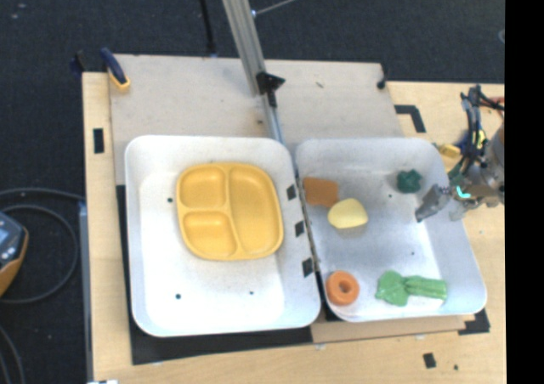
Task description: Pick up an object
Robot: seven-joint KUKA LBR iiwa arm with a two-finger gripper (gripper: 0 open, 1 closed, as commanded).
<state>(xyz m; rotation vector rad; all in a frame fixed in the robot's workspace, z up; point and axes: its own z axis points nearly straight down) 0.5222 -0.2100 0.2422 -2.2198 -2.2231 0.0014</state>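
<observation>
Standing over the table (357, 85), I see the left bin (153, 289) carrying a yellow divided tray (229, 210). The right bin (450, 246) holds a green toy (411, 288) at five o'clock, a yellow lump (347, 214), a brown block (320, 191), an orange ring (343, 287) and a small green piece (410, 180). The jaws (433, 204) hover at three o'clock; whether spread, I cannot tell. Closing there probably grabs nothing or clips the wall.

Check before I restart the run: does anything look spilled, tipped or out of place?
Nothing stands out. The yellow tray lies flat in the left bin; the small objects sit apart inside the right bin.
</observation>
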